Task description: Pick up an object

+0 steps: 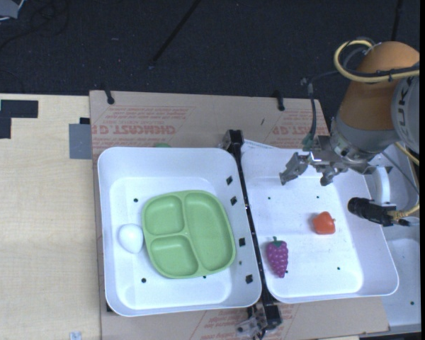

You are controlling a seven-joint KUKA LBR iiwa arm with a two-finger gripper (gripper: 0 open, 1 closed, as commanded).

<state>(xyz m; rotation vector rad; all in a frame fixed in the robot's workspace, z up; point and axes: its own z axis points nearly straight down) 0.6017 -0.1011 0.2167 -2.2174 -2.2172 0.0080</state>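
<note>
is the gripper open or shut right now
Open. The gripper hangs over the right bin with its two fingers spread apart and nothing between them.

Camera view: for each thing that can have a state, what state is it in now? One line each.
tool: open, nothing between its fingers, above the back of the right bin.
green plate: flat in the left bin, compartments bare.
white egg: lying beside the plate's left edge.
orange pepper: lying loose in the right bin.
purple grapes: lying loose near the right bin's left wall.
</note>
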